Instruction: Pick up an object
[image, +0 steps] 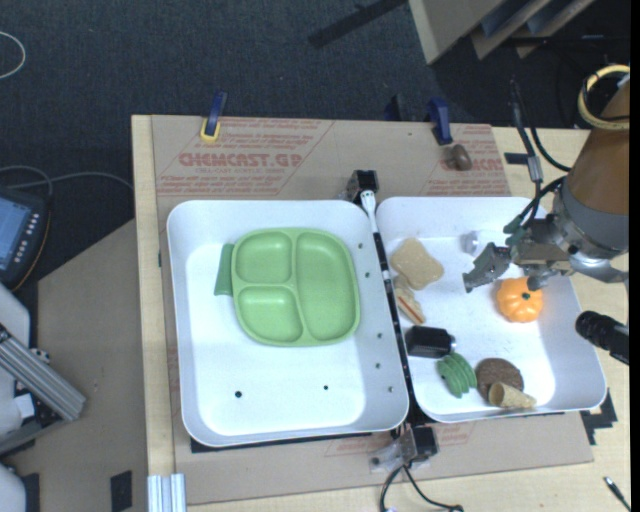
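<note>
Hand (497, 268) above right bin (570, 395), beside orange pumpkin (520, 301).

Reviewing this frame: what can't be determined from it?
- Whether the hand is open or shut: its fingers are too small and blurred in the camera view.
- The top of the orange pumpkin: the hand's body overlaps it.
- The arm's upper part: cut off by the right edge.

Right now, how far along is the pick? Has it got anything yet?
Done: the arm has reached into the right bin; the gripper is over its upper middle, near the orange pumpkin toy. In hand: nothing shows between its fingers. Left: the grasp and lift. The pumpkin, bread slice, black block and green piece all lie on the bin floor.
</note>
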